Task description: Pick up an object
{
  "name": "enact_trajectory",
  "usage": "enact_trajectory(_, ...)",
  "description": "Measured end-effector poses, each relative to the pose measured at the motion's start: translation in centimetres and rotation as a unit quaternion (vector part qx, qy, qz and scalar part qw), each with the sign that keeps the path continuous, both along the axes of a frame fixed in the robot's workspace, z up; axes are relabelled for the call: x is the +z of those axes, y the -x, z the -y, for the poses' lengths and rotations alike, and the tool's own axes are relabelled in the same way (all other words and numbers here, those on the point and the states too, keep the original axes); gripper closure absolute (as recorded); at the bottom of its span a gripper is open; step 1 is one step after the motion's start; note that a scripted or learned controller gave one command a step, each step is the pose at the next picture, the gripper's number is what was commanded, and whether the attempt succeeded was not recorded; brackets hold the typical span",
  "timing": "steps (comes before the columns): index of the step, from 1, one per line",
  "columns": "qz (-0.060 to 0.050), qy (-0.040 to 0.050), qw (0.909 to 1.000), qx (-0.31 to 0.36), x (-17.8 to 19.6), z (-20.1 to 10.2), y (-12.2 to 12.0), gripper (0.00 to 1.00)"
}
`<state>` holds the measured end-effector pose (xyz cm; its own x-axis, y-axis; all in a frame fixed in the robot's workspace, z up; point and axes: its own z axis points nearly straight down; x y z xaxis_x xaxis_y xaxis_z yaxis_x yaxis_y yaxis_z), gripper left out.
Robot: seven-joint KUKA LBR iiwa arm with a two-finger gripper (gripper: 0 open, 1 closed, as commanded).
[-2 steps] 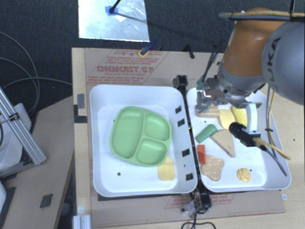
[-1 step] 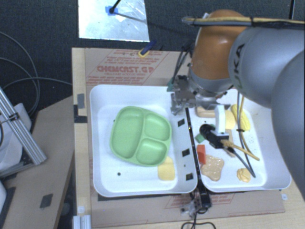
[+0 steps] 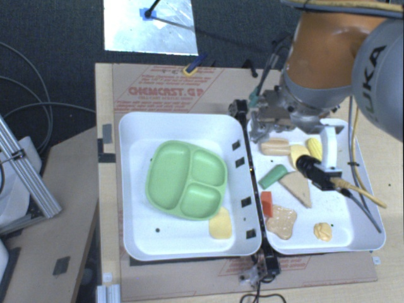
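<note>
My gripper (image 3: 257, 130) hangs over the far left corner of the right bin (image 3: 362, 229), close to the wall between the two bins. Just right of it lies a pale tan bun-like piece (image 3: 275, 147), with a yellow corn cob (image 3: 314, 148) beyond that. Nearer the front lie a green piece (image 3: 273, 176), a tan wedge (image 3: 299, 189), a small red block (image 3: 266, 202), a tan toast-shaped piece (image 3: 281, 221) and a small yellow lump (image 3: 322, 231). Nothing shows as held.
The left bin (image 3: 136, 188) holds a green divided plate (image 3: 186, 180) and a pale yellow piece (image 3: 220, 225) at its front right. The arm's orange and grey body (image 3: 328, 43) looms over the back of the right bin. Cardboard lies under both bins.
</note>
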<state>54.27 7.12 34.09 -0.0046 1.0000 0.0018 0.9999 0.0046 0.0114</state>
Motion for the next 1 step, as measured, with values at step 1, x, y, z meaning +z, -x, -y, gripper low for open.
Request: enact_trajectory(1,-0.007,-0.0001,1.0000,0.001,-5.28,-4.87,2.93,1.00)
